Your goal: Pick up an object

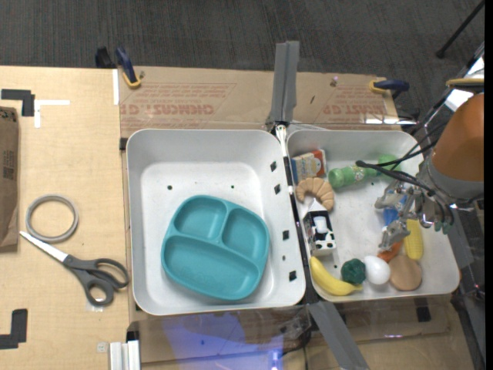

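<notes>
The hand (399, 216) is seen low in the right bin (350, 210), at the right of the frame, down among the toys near the yellow corn (414, 241) and an orange carrot-like piece (390, 247). Whether its fingers are spread or pressed together can't be told, since the metal bits blur into the clutter there. Nothing is clearly seen pinched, so the step looks like the reach or closing phase, with no lift yet.

Candidate objects are all packed in that bin: a green bottle (353, 175) at the top, a croissant (316, 190), a small carton (310, 164), a black-and-white cow toy (320, 234), a banana (332, 278), a dark green lump (353, 270), a white egg (377, 270) and a tan round thing (406, 273) along the bottom edge.

For the next move, a clean closure on just 1 item would be needed, then a straight lift; with neighbours touching, a slip or a double grab seems likely.

The left bin (200, 156) is occupied by a teal divided plate (216, 247). The worktop (62, 168) is pale wood with cardboard (200, 99) behind the 2 bins, and scissors (81, 268) and a tape roll (51, 217) are left at the far left. Dark carpet (231, 14) is seen across the top.
</notes>
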Controlling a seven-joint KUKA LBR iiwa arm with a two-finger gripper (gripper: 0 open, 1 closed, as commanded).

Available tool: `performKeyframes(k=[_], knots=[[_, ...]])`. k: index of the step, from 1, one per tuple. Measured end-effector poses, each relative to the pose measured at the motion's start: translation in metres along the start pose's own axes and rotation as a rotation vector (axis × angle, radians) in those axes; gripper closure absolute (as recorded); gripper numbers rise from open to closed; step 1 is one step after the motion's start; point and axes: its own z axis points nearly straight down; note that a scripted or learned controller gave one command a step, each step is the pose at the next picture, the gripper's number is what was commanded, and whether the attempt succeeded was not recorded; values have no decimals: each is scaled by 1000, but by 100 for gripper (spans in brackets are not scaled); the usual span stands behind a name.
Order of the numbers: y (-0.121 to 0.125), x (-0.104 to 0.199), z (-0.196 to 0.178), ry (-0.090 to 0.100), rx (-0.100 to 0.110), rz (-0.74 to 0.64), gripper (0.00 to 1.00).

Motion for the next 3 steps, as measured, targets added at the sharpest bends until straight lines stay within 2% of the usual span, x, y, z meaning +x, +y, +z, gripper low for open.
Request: performKeyframes(k=[1,2,3], knots=[[-10,50,1,5,-1,114,0],[-24,64,0,-1,0,78,0],[-26,63,0,-2,-1,35,0]])
